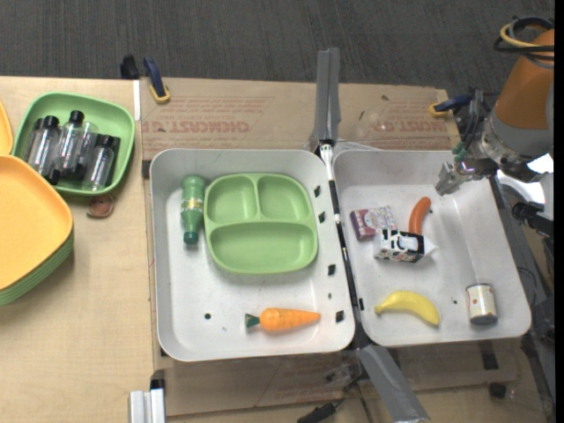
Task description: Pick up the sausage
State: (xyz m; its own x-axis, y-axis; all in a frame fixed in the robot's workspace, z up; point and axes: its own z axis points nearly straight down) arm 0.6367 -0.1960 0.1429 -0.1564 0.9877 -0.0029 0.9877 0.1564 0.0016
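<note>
The sausage (419, 213) is a small orange-red link lying at a slant in the right bin (493, 236), just above a black-and-white carton (402, 246). My gripper (448, 181) hangs over the bin's upper right part, a short way up and to the right of the sausage and apart from it. Nothing shows between its fingers.
In the right bin also lie a purple snack packet (370, 221), a banana (408, 307) and a small can (480, 304). The left bin (172, 324) holds a green divided plate (261, 221), a green bottle (191, 208) and a carrot (285, 320). Off to the left stand a green tray of bottles (74, 142) and orange plates (31, 232).
</note>
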